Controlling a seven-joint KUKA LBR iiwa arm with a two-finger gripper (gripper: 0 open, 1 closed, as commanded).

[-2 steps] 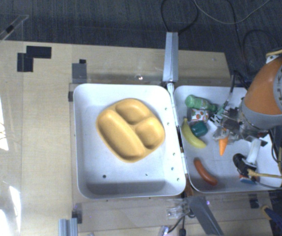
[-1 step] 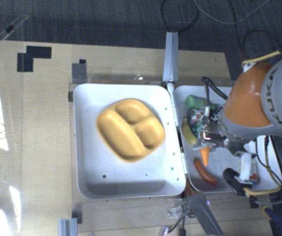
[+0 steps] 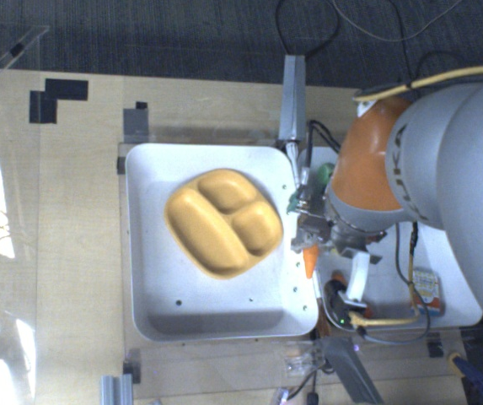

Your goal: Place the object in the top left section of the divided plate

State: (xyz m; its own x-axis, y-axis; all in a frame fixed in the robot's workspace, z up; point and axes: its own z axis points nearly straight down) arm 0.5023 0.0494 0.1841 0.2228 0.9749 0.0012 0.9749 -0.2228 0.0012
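A yellow divided plate with three sections lies tilted in the left white bin. My gripper hangs low over the left edge of the right bin, just right of the wall between the two bins. A small orange object pokes out directly below the gripper's tip, and I cannot tell whether it is held or lying on the bin floor. The arm's grey body and orange band cover most of the right bin.
A small green object shows beside the wrist in the right bin. A colourful small item lies at the right bin's lower right. Cables trail near the front edge. A metal post stands behind the bins.
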